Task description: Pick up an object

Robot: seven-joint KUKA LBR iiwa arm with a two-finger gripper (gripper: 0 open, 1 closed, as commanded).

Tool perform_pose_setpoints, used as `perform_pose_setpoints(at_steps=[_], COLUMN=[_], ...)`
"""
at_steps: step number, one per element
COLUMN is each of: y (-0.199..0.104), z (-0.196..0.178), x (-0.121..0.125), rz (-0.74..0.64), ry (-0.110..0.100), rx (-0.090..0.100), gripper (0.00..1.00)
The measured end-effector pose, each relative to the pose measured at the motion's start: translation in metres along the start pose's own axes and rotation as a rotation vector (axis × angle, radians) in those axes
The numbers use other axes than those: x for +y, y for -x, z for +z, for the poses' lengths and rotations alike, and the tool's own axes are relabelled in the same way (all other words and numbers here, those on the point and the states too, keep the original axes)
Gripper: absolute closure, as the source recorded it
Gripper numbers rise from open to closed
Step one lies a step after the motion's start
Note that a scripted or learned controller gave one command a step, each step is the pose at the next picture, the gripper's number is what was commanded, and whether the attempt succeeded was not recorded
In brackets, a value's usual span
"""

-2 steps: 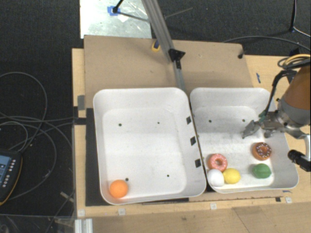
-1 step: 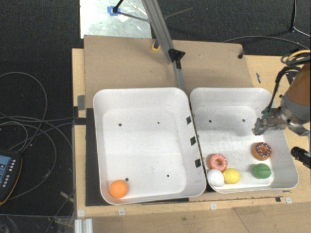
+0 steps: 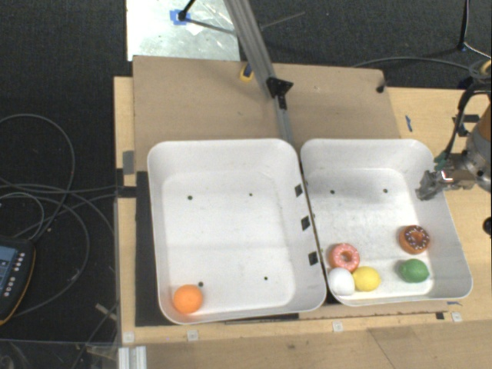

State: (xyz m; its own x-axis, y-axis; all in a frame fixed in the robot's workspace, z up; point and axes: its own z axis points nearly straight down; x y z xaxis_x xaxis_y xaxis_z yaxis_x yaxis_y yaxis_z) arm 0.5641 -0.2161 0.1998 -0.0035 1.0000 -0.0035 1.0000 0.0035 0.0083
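Two doughnuts (image 3: 344,256), three balls (image 3: 367,278), orange (image 3: 187,299)

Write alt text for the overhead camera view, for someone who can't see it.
A robot gripper hovers at the right bin's right rim; that bin's near end holds a pink donut, chocolate donut, white ball, lemon and lime. The left bin holds an orange in its near-left corner.

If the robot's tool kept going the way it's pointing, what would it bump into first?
Probably the right bin's bare white floor. The tool hangs at that bin's right rim, seemingly pointing down and left. The chocolate donut sits nearer the front, out of that line, though depth is unclear.
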Motion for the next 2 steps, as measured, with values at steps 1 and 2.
perform_pose_setpoints(at_steps=[1,2], y=[0.001,-0.045], z=[-0.049,-0.039], x=[0.002,0.021], rz=[-0.002,-0.006], ry=[-0.001,-0.005], rx=[0.000,0.005], gripper=[1.00,1.00])
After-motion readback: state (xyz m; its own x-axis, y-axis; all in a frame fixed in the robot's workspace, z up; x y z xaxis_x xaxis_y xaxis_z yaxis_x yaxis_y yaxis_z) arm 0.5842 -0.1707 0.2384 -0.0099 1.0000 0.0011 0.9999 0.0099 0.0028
